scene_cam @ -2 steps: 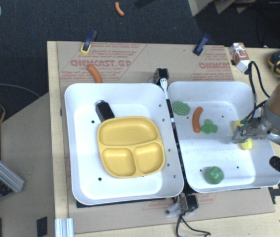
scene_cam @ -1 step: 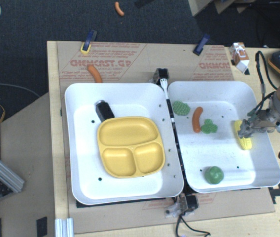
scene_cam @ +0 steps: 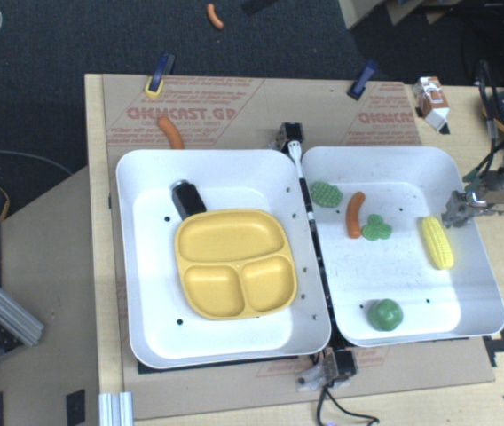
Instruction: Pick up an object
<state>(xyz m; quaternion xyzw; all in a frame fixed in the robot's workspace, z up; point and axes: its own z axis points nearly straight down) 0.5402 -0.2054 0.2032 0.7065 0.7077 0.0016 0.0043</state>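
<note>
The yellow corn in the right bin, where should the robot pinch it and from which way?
Probably across the middle of the corn, coming straight down from above. It lies flat and long, nearly top to bottom in the view, narrow side to side. The gripper sits just beyond its upper end.

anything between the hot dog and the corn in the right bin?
In the camera view, the small green broccoli piece sits just right of the hot dog; from it to the corn, bare white bin floor.
</note>
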